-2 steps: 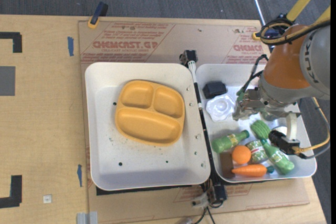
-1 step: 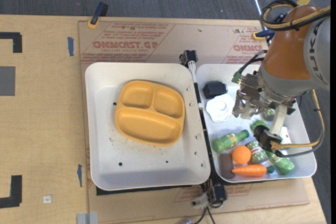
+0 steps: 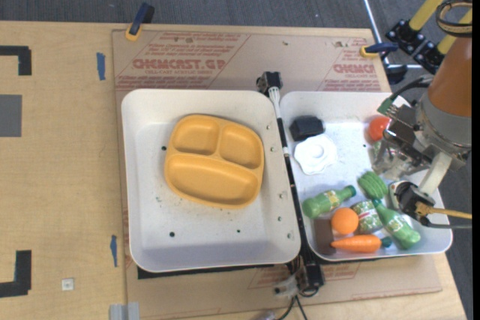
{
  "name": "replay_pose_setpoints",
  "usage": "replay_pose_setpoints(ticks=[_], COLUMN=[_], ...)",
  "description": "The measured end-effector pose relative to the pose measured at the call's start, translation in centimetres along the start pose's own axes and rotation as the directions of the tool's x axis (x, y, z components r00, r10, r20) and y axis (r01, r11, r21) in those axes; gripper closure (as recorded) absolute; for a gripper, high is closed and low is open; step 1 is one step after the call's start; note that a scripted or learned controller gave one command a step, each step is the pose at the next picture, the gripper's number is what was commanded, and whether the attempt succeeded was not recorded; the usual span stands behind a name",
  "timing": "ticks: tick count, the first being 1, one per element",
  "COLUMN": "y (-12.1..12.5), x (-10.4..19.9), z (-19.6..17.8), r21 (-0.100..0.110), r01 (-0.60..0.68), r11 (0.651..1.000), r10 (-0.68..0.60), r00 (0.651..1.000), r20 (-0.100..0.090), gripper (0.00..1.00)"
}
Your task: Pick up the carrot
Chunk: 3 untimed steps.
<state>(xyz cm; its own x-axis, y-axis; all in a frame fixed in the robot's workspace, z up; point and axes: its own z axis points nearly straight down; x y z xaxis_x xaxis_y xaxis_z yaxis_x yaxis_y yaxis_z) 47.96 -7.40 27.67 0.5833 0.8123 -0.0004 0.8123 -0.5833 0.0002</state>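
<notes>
The carrot (image 3: 357,243) is orange with a green tip and lies along the front edge of the right bin (image 3: 341,133), just below an orange ball (image 3: 344,221). My gripper (image 3: 386,159) hangs over the right side of that bin, above and to the right of the carrot, well apart from it. Its metal fingers point down toward a green cucumber-like piece (image 3: 372,185). Nothing shows between the fingers.
The right bin also holds two green bottles (image 3: 328,201) (image 3: 395,225), a fried egg (image 3: 315,154), a black item (image 3: 306,127) and a red tomato (image 3: 376,129). A yellow divided plate (image 3: 215,159) sits in the left bin (image 3: 142,183).
</notes>
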Motion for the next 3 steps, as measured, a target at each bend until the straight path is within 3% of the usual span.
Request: replay_pose_setpoints(ticks=[1, 2, 3], y=[-3.2, 2.0, -1.7], x=[4.4, -2.2, 5.3], z=[9.3, 3.7, 9.3], r21=[0.004, 0.001, 0.005], r01=[-0.049, -0.023, -0.159], r11=[0.999, 1.0, 0.987], r10=[0.049, 0.023, 0.159], r00=[0.999, 1.0, 0.987], r20=[0.001, 0.0, 0.001], gripper=[1.0, 1.0, 1.0])
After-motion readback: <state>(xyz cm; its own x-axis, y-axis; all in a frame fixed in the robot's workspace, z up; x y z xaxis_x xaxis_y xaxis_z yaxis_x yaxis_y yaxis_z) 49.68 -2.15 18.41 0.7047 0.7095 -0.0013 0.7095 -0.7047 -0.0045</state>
